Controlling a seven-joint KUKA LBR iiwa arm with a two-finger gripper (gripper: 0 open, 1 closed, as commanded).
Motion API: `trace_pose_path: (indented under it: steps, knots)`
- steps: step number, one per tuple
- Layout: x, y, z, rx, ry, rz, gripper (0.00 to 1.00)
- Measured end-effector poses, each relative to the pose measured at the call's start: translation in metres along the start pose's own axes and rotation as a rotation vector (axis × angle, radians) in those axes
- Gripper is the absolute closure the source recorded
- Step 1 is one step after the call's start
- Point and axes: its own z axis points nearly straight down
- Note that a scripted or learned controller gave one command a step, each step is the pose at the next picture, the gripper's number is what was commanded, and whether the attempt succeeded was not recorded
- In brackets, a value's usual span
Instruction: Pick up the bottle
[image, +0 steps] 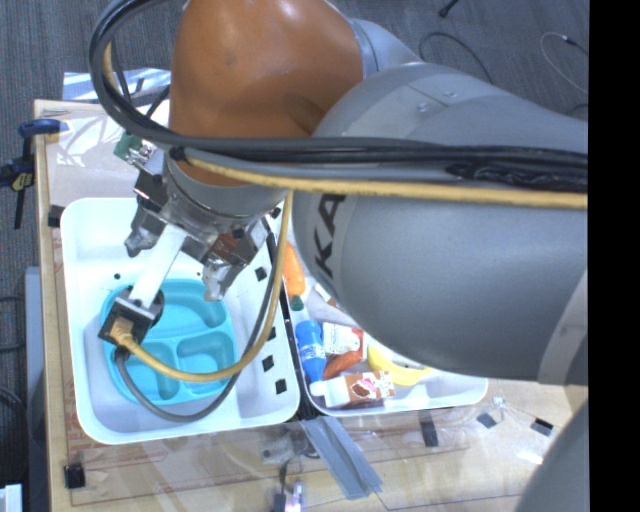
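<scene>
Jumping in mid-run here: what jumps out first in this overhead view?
The grey arm with its orange band dominates the top and right, black cables looping off it. Its gripper hangs over the left bin, above a blue divided tray. In the right bin, partly under the arm, lies a cluster of items: a bottle with a blue label, a banana and a colourful packet.

The arm (450, 250) is rendered in grey, with an orange band (260, 70). Both bins (80, 250) are white. A light-blue tray (190, 340) is seen in the left bin. Black and yellow cables (400, 165) are shown. A blue-and-white bottle (310, 345), a yellow banana (400, 372) and red-printed packets (360, 385) are seen in the right bin.
</scene>
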Motion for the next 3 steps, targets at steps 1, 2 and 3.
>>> trace_pose_path:
  steps: [1, 2, 3]
  knots:
    - [0.003, 0.006, 0.118, 0.001, -0.004, -0.121, 0.0]
    - [-0.001, 0.002, 0.233, 0.001, -0.005, -0.323, 0.0]
    - [-0.037, 0.07, 0.083, 0.0, 0.0, 0.032, 0.0]
